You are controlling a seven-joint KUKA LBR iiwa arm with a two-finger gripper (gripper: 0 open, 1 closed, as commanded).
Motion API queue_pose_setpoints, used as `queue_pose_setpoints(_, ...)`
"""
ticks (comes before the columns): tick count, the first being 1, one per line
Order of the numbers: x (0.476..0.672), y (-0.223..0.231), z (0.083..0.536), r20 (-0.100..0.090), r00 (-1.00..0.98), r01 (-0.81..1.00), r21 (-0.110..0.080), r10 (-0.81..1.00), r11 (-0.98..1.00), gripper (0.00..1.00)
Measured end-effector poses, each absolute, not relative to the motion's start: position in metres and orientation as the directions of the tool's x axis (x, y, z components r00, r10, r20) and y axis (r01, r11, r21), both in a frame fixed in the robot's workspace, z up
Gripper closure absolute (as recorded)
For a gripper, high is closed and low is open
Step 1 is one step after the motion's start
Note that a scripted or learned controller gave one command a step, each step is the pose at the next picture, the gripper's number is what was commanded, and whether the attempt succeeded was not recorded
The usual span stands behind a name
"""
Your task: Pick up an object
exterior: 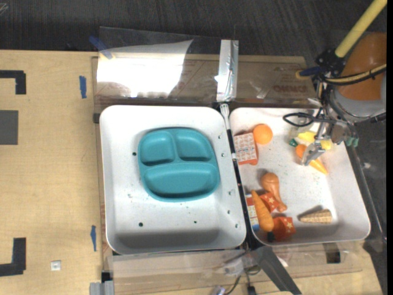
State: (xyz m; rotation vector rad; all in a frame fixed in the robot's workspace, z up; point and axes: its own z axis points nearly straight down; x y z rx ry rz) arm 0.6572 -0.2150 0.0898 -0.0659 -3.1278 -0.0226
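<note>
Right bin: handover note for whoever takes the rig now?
Claw: low over the right bin's far right corner, among small yellow and orange pieces; whether it grips any is unclear.
Things: orange ball, small carton, drumstick, carrot, cone, all lying in the right bin. Teal divided plate sits in the left bin.
Done: nothing visibly lifted.
Left: secure one thing, raise it.

One fixed camera looks down at a slant on the tabletop (pixel 49 165). Both white bins (pixel 116 165) lie in frame, moderately near.
</note>
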Motion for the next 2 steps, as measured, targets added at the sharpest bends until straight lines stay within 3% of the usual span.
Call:
queue_pose_setpoints(1, 0.654, -0.198, 0.089, 0.006, -0.996, 0.086, -0.002, 0.086, 0.996, 0.00)
queue_pose_setpoints(2, 0.649, -0.187, 0.087, 0.000, -0.983, 0.181, -0.001, 0.181, 0.983, 0.00)
